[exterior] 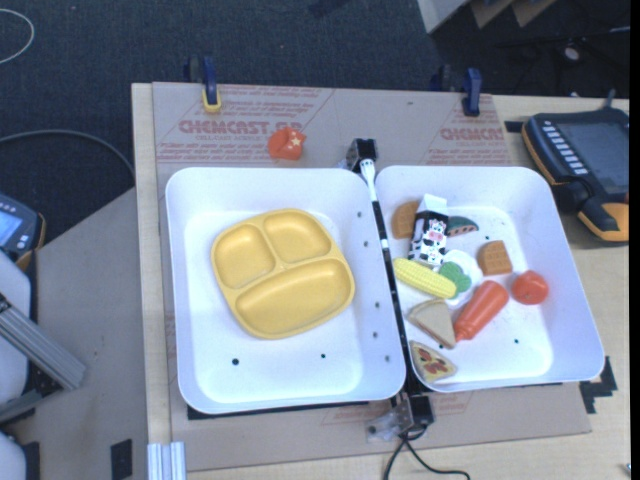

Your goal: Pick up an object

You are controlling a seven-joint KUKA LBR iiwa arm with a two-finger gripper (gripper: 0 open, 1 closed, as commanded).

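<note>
The right white bin (pixel 560 268) holds several toy foods: a yellow corn cob (pixel 423 278), an orange carrot (pixel 480 309), a red tomato (pixel 530 287), a black-and-white cow-print carton (pixel 431 236), a sandwich wedge (pixel 433 321), a pizza slice (pixel 433 362), a brown cookie (pixel 494 258), a round brown piece (pixel 404 219) and a watermelon slice (pixel 461 226). In the left white bin (pixel 200 348) lies a yellow divided plate (pixel 283 271). A small red toy (pixel 286 144) rests on the cardboard behind the left bin.
Both bins sit on a cardboard sheet (pixel 330 118) held by two blue clamps (pixel 209 78) at the back edge. A tablet-like pendant with an orange rim (pixel 590 163) lies at the right. Grey equipment (pixel 30 348) stands at the left edge.
</note>
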